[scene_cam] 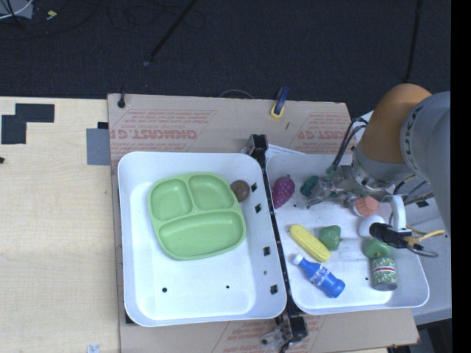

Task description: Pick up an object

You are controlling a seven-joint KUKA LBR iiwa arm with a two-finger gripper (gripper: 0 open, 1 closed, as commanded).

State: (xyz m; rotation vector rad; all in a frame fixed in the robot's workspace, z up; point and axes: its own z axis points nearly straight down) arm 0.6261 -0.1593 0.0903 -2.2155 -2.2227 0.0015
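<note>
L bin (140,285): tray (197,215) | R bin (412,296): corn (309,243) left of jar (383,271), bottle (321,276) in front

Beyond the bench lies a dark, almost black carpeted floor (221,35), with thin black cables (173,20) trailing across it and a tangle of pale wires (22,2) in the far left corner. The bench top is a pale, light-wood surface (51,219), carrying a few stuck-on patches: black rectangular pieces (26,120) and a grey square patch (96,145). A flat sheet of brown cardboard with red printed lettering (191,127) covers the middle of the bench. A small blue and yellow clamp (279,103) grips the cardboard's far edge. The light is even and soft, with no hard shadows on the wood.
</note>
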